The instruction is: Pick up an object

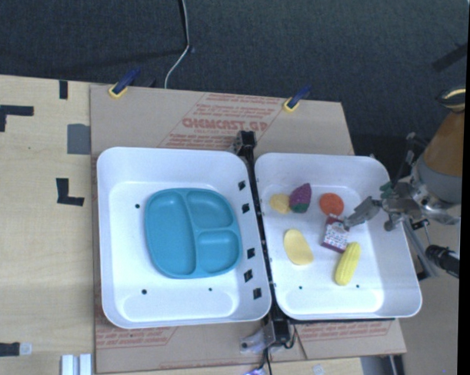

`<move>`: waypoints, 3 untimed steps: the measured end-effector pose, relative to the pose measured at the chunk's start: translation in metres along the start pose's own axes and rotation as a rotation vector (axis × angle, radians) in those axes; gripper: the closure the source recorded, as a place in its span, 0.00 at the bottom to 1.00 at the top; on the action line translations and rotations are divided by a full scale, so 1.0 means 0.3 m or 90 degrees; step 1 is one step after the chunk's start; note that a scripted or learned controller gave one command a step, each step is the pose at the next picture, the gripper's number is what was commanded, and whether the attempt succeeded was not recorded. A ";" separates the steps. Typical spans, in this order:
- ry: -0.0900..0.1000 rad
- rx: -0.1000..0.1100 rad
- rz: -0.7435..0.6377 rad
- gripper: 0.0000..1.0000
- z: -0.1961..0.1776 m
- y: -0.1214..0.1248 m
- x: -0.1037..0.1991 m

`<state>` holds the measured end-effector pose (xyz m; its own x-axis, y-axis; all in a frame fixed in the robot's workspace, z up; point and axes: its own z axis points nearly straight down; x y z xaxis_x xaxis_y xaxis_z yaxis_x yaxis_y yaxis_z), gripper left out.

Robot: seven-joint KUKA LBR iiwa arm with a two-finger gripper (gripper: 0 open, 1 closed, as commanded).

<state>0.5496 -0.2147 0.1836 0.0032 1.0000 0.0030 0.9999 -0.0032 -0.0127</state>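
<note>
Two white bins side by side on the bench. Left bin [111, 217]: a blue divided plate [193, 232] at centre. Right bin [369, 303]: purple fruit [300, 197], orange piece [331, 202], small yellow piece [279, 204] toward the far edge; yellow lemon-like piece [297, 247], corn cob [347, 263], small patterned box [335, 237] nearer the middle. Gripper [357, 214] at the right edge beside the box; fingers' state impossible to tell.

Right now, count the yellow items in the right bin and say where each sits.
3. A small yellow piece lies at the back left beside the purple item, a yellow oval sits at the centre, and the corn cob lies front right. None looks hidden.
</note>
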 end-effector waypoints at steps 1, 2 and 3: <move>-0.002 -0.006 -0.003 0.00 -0.020 0.009 0.002; -0.001 -0.003 -0.002 0.00 0.195 0.020 0.000; 0.000 -0.012 -0.002 0.00 0.324 0.031 0.005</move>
<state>0.5578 -0.2130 0.0862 -0.0001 1.0000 0.0033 1.0000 0.0001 0.0058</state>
